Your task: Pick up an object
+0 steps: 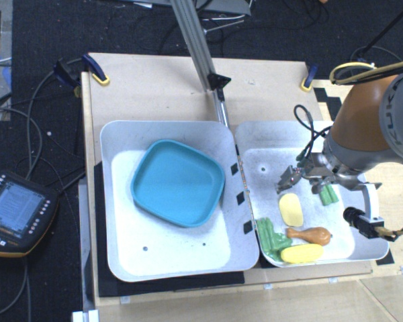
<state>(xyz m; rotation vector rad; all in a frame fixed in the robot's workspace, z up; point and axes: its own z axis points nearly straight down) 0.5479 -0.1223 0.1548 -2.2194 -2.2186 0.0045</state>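
- The bench is a pale wooden board on a dark floor, with clamps at its far corners.
- The arm, grey with an orange band, reaches in from the right and hangs over the far part of the right bin.
- The left bin is shallow and white, with bare floor showing along its near side.
- The right bin touches the left bin along the middle seam; its far half is bare.
- A blue plate, square with rounded corners, lies in the left bin, toward its far side and turned a little askew.
- The gripper sits low over the middle of the right bin, just far of the pale yellow piece; whether its fingers are spread or pressed together I cannot tell, and nothing shows between them.
- A green toy lies along the left wall of the right bin, at the near end.
- A bright yellow toy lies at the near edge of the right bin, touching the green toy.
- A pale yellow piece lies near the bin's middle, just far of the drumstick.
- A brown drumstick lies between the pale yellow piece and the bright yellow toy.
- A small green block lies to the right of the gripper, partly under the arm.
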